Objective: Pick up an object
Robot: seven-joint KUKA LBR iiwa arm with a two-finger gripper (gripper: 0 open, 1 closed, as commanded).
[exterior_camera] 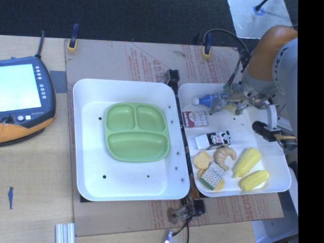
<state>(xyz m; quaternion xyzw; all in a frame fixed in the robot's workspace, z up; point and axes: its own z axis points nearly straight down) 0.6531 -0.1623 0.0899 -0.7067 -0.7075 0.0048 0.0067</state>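
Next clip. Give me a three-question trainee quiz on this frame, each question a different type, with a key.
1. True or false: the green divided plate lies in the left bin.
2. Multiple choice: which item lies nearest the gripper? A) the blue-capped bottle B) the croissant C) the lower corn cob
3. Fill in: the two corn cobs lie in the ____ bin.

Key: 1 true; 2 A; 3 right.
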